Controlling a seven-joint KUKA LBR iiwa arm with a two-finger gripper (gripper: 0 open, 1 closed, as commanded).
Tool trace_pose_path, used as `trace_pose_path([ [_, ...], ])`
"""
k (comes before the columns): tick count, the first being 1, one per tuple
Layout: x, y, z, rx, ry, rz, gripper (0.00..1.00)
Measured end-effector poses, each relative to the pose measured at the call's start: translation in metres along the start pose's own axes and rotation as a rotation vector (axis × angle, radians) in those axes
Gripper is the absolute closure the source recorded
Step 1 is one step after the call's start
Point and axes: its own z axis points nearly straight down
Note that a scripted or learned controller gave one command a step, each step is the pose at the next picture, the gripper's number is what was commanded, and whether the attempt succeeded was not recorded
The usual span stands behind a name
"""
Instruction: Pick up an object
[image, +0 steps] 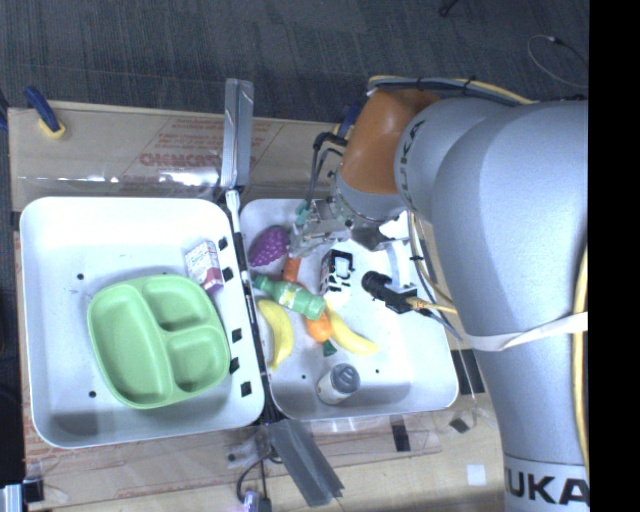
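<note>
Fingers (305, 232), state impossible to tell, hover just right of purple grapes (268, 246), above green bottle (290, 294) and bananas (277, 330).

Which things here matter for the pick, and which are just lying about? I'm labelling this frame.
In play, right bin:
claw, over the bin's far end
purple grape bunch
green bottle
two bananas
orange piece
grey-capped bottle

Lying about, left bin:
green divided plate
small pink-and-white carton
</note>
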Motion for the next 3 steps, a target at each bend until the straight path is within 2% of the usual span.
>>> trace_pose_path([
  [1,-0.034,0.011,-0.017,0.001,0.001,-0.168,1.0],
  [2,-0.034,0.011,-0.017,0.001,0.001,-0.167,0.0],
  [3,-0.017,0.006,-0.111,0.001,0.001,-0.326,0.0],
])
